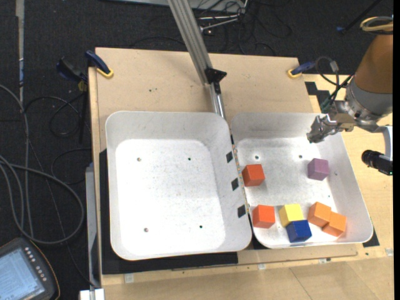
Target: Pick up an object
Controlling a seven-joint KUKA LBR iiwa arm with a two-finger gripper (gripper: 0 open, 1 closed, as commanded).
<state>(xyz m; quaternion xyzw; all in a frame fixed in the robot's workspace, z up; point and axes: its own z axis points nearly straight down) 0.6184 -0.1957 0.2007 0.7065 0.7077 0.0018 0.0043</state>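
Note:
The right bin [275, 136] holds several blocks. An orange cube [253, 174] sits near its left wall, and a purple cube [318, 168] lies toward the right. Along the front are another orange cube [264, 215], a yellow cube [290, 214], a blue cube [299, 230] and two orange blocks [328, 218] touching each other. My gripper [317, 132] hangs over the bin's back right corner, up and to the right of the purple cube. It is apart from every block, and nothing shows between its fingers.
The left bin [125, 136] lies beside the right one on the wooden bench [156, 80]. A slanted metal pole [190, 30] runs down from the back to where the bins meet. Clamps sit at the bench's back corners.

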